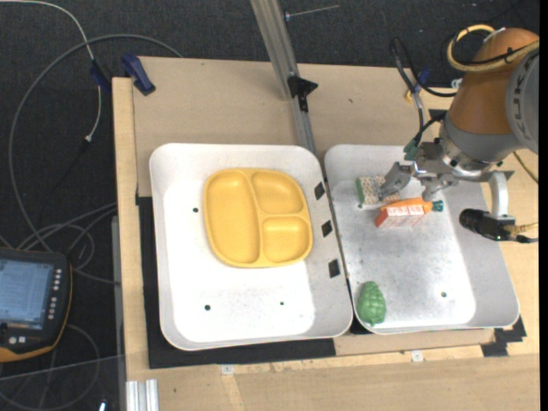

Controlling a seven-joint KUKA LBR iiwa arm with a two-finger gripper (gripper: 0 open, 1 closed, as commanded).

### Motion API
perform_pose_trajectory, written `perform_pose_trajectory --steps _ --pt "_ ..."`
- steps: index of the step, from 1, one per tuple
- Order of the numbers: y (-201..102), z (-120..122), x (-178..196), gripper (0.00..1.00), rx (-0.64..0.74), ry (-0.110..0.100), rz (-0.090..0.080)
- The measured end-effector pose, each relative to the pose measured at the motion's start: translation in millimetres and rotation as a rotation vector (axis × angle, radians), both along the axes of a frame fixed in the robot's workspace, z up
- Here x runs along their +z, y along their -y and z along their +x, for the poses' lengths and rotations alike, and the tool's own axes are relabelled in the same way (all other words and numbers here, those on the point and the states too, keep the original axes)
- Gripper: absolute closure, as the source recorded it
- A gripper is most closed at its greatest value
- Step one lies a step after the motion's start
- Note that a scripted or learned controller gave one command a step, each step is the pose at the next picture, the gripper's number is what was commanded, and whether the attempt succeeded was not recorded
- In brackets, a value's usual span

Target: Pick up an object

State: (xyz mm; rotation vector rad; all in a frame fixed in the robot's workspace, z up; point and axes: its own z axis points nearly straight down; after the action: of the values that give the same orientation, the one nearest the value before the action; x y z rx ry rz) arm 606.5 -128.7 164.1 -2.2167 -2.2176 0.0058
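Camera view: a yellow divided tray (257, 216) sits in the left bin (175, 255). In the right bin (479, 289), a green lump (372, 302) lies near the front, an orange carton (402, 213) just under my claw (417, 181); its grip I cannot tell.

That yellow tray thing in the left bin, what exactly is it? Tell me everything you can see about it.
The yellow tray is a divided plate of smooth, plastic-looking material, roughly rectangular with rounded corners and a raised rim. It has three compartments: one long one along its left side and two smaller ones stacked on its right. Nothing lies in any of them. It rests flat, slightly rotated, on the floor of the left white bin, in the bin's upper middle part. The gripper is over the other bin, well apart from it.
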Motion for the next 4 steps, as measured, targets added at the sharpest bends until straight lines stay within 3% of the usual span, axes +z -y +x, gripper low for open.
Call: perform_pose_trajectory --steps 1,2,3,4 --pt "2 0 -63 0.00 0.000 -0.002 0.001" --pt "1 2 -48 1.00 0.001 0.007 0.000" --pt "4 10 -1 1.00 0.001 0.013 -0.003" --pt "1 2 51 1.00 0.001 0.014 -0.003"
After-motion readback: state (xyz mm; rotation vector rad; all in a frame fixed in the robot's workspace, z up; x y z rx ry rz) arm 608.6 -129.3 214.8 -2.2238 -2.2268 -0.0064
